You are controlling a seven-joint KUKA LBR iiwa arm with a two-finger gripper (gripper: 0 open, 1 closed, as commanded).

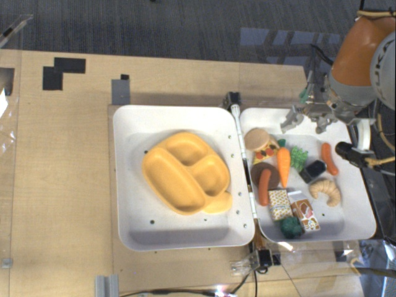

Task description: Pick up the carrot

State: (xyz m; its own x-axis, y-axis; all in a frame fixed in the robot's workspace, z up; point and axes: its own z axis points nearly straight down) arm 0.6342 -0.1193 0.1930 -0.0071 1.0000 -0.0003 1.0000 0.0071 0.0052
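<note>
Near edge of right bin: dark green broccoli piece (291, 228) lies closest to the camera, touching a small printed box (305, 215) and a patterned packet (279, 203).
Right bin (365, 224): shallow, white, smooth plastic with rounded corners; it is crowded at its left half, with open floor along its far edge and near-right corner.
Carrot (283, 166): orange, tapered, smooth; it lies in the left-centre of the right bin, its length running from far to near, between a red-brown sausage (265, 185) and a green studded piece (299, 158).
Other things: pale croissant (327, 191), small orange-red piece (329, 158), black block (313, 169).
Gripper (307, 120): grey metal, above the far edge of the right bin, well apart from the carrot; fingers spread apart, nothing between them.
Left bin (133, 228): holds a yellow glossy divided plate (185, 172) in its middle.
</note>
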